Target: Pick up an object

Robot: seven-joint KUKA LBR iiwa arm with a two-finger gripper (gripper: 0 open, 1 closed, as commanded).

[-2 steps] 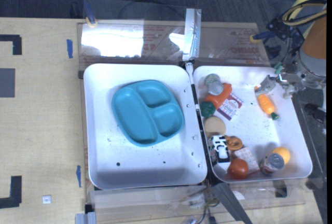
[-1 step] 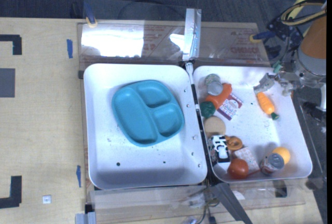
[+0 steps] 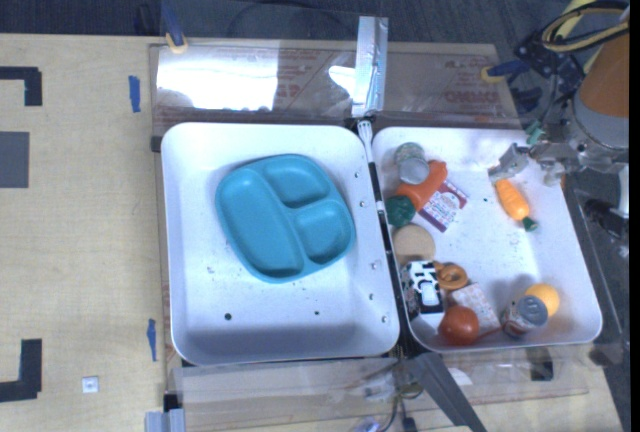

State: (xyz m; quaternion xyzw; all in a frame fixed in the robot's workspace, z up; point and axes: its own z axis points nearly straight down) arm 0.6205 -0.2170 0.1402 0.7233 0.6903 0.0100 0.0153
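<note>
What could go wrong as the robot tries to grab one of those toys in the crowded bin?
1. The toys along the right bin's left side are packed tight: the tomato, the pretzel and the black-and-white toy touch, so the pincer might catch two or nudge neighbours aside.
2. The carrot lies apart but looks smooth and tapered, so it may slip out.
3. The can sits near the bin's rim, which may block the approach.

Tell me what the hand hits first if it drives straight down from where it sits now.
Probably the toy carrot, lying just below-left of the hand in the right bin. Depth is unclear from this slanted view, so it could meet bare bin floor instead.
</note>
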